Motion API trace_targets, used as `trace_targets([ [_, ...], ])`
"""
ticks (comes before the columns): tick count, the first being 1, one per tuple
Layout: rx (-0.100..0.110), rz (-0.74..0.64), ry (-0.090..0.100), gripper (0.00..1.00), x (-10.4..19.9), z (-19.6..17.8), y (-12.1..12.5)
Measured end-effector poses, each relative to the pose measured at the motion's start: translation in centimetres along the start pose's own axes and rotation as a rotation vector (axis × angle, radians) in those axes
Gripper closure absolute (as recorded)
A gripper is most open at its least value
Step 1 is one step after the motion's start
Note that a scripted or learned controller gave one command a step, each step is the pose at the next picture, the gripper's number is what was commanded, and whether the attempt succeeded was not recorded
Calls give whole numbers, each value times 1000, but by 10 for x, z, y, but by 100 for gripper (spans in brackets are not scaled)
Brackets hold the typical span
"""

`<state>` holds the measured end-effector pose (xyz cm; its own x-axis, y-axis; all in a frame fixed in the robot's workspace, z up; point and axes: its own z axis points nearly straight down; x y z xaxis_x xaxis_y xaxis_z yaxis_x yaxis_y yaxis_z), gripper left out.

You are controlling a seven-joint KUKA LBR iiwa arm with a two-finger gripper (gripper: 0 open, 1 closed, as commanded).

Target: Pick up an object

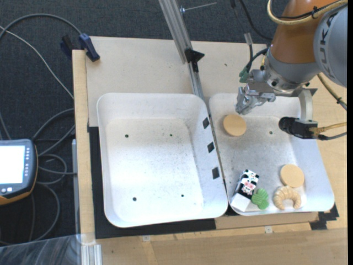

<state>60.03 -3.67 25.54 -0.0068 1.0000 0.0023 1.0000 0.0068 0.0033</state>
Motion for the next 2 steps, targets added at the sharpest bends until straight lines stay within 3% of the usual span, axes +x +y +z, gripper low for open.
trace_targets([
  [1,4,-1,1,100,52,-4,-6],
  [2,9,1,0,100,103,17,-21],
])
